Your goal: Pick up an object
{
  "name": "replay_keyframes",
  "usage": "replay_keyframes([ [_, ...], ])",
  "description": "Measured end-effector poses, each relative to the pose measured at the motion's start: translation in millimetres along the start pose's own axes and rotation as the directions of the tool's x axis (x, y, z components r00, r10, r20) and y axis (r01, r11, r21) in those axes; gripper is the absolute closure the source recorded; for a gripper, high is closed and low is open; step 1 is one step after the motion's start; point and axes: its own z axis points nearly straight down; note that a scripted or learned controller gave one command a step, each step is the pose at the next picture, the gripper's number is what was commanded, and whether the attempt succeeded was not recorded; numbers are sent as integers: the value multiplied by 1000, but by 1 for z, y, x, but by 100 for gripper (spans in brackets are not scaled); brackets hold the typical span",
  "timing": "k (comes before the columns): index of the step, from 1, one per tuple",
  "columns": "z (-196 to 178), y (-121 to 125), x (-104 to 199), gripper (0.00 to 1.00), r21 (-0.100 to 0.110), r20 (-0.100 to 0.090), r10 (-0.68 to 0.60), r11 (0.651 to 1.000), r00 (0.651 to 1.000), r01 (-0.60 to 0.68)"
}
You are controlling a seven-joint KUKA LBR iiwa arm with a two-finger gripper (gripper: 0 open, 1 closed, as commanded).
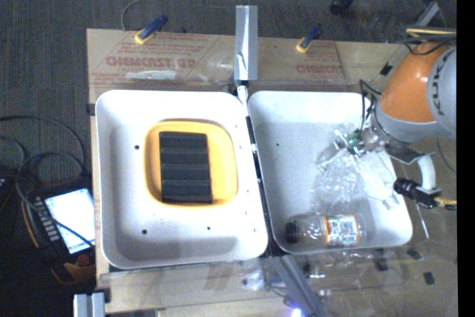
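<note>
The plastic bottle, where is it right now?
The plastic bottle lies on its side along the near edge of the right bin, just below the crumpled clear plastic.

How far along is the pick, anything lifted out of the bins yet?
Nothing looks lifted so far. The yellow tray lies flat in the left bin; the bottle lies on its side on the floor of the right bin, beside crumpled clear plastic. The arm hangs over the right bin's far corner, above the plastic. Left to do: the grasp and the lift.
</note>
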Motion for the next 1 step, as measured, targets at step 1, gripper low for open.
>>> replay_keyframes([
  [1,-85,31,68,100,21,-4,68,997,998,-68],
])
